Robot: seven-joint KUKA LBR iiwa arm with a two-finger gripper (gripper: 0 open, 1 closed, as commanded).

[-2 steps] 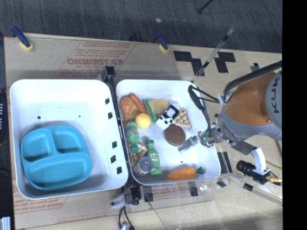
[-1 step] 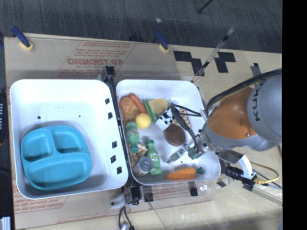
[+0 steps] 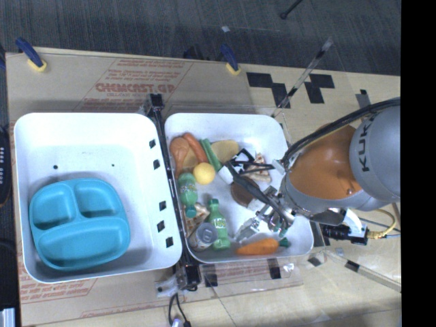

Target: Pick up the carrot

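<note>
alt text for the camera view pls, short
The grey-and-orange arm reaches from the right into the right bin, its claw just above the carrot by the bin's near wall. That bin also holds a lemon and green bottle; the left bin holds a blue divided tray.

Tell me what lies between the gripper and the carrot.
In the camera view, nothing I can make out: the gripper sits directly above the carrot near the right bin's front wall, with at most a sliver of white bin floor between them.
</note>
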